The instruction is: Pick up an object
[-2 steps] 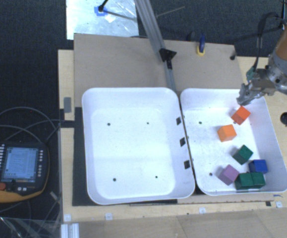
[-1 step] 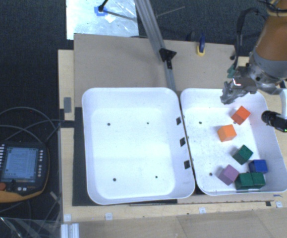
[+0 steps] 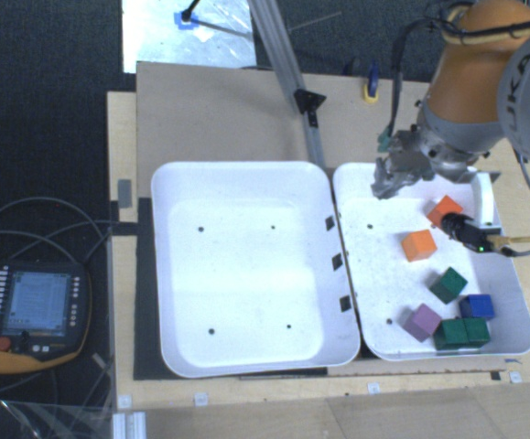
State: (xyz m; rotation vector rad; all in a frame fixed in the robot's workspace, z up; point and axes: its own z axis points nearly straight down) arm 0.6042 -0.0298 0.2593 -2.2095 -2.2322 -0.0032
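My gripper [image 3: 385, 188] hangs over the far left part of the right bin [image 3: 374, 337], pointing down, with nothing visible between its fingers. Two orange blocks lie to its right: one [image 3: 444, 210] near the far wall, another [image 3: 418, 245] closer to the middle. Farther forward sit a dark green block [image 3: 448, 284], a blue block [image 3: 477, 306], a purple block [image 3: 422, 321] and a green block [image 3: 459, 334] at the near right corner. All blocks rest on the bin floor, apart from the gripper.
The left bin [image 3: 168, 337] stands beside the right one, joined at a dark-clipped divider [image 3: 337, 262]. A metal pole [image 3: 283, 53] slants in from the top. A teach pendant [image 3: 31, 314] lies left of the bench.
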